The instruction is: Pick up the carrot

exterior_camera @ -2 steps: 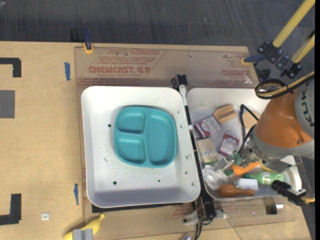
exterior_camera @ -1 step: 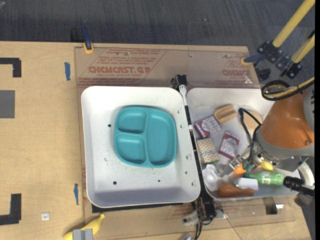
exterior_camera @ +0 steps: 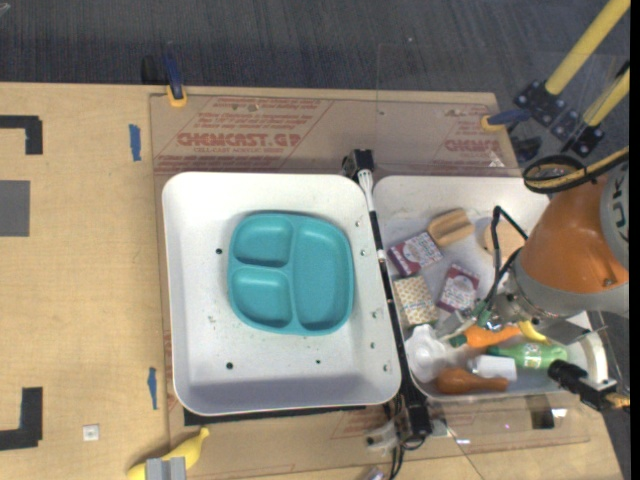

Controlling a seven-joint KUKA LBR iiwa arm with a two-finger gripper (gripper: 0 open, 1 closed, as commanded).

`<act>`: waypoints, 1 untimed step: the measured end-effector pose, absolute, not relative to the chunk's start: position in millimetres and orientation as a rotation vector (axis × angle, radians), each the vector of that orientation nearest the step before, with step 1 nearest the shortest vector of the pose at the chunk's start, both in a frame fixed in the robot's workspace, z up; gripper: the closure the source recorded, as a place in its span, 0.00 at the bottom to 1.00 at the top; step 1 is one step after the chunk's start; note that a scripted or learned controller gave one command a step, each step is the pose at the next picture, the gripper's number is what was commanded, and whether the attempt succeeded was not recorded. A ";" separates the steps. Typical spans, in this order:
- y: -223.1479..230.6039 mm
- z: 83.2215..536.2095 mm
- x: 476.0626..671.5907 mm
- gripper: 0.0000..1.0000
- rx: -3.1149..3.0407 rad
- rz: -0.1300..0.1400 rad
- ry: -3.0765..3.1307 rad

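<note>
The carrot [exterior_camera: 490, 337] is lying in the right bin [exterior_camera: 400, 203] toward its near edge, wedged among clutter just under the arm's wrist. It looks like a light, stiff, smooth toy, likely slippery; gripping across its thicker middle seems safest. The gripper [exterior_camera: 497, 320] is hovering right over it, but its state cannot be told. A green bottle [exterior_camera: 528, 355] and a sausage [exterior_camera: 462, 379] are crowding it. The left bin [exterior_camera: 190, 268] is carrying a teal divided plate [exterior_camera: 292, 272].

carrot [exterior_camera: 489, 337] hemmed by clutter, arm [exterior_camera: 572, 253] overhead
</note>
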State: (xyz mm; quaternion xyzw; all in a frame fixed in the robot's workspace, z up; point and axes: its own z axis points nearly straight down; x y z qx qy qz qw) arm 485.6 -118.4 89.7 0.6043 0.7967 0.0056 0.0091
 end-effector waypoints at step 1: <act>-111.1 89.6 483.9 0.00 1.507 0.000 2.737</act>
